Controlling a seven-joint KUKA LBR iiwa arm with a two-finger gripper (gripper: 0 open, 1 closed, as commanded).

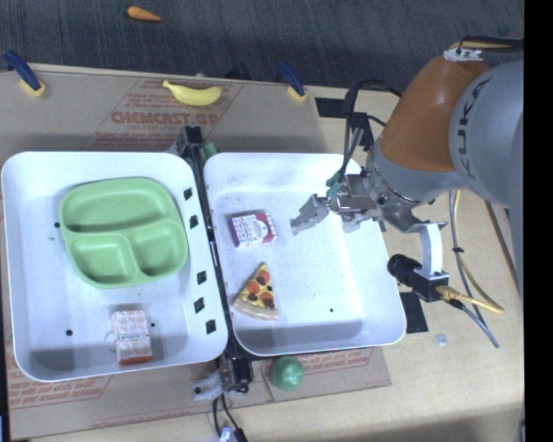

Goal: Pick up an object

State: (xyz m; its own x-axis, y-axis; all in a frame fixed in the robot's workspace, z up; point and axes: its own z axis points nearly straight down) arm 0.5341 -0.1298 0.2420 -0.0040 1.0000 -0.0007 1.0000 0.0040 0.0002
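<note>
1. The grey arm with the broad orange band [433,118] leans in from the right, its wrist above the right edge of the right shallow white bin [369,316].
2. The tool [306,215] hangs over the upper right part of that bin, pointing left. From where I stand I cannot tell whether it is apart or together, and nothing can be seen in it.
3. Just left of the tool, apart from it, a small red and white packet [252,229] lies flat on the bin floor.
4. Below the packet, near the bin's front left corner, lies a toy pizza slice with red and green toppings [257,292], its tip pointing up toward the packet.
5. The left shallow white bin [18,247] holds a pale green plastic tray with three compartments [123,228] in its upper half.
6. Near the front of the left bin lies a small tan and white wrapped block [130,334], well apart from the tray.
7. A black strip of clips [203,238] runs between the two bins where they meet.
8. Both bins sit on a brown printed cardboard sheet [138,113] on the table.
9. A yellow toy banana [193,91] rests on the cardboard behind the bins.
10. A small green ball [287,373] sits on the cardboard just in front of the right bin.
11. A small orange carrot-like piece [144,13] lies on the dark floor beyond the table.
12. Blue clamps [25,73] grip the cardboard's back edge.
</note>
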